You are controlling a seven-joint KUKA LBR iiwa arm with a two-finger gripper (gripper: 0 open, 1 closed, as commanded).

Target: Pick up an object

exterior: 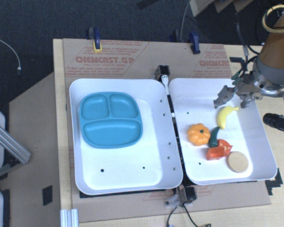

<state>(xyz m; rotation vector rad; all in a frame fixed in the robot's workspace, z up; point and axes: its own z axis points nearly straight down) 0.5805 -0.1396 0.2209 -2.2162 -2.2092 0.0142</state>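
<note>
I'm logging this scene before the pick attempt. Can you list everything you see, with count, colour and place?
Bins: two, white, side by side on the bench.
Divided plate: one, blue, in the left bin.
Banana: one, yellow, right bin, just below the gripper.
Pumpkin: one, orange, right bin, middle.
Red pepper: one, red with a green stem, beside the pumpkin.
Round biscuit: one, tan, right bin, near corner.
Clamps: two, blue, on the board's far edge.
Board: one, brown, under the bins.
Arm: one, grey with an orange band, from the right.
Gripper: one, grey, above the banana.
</note>
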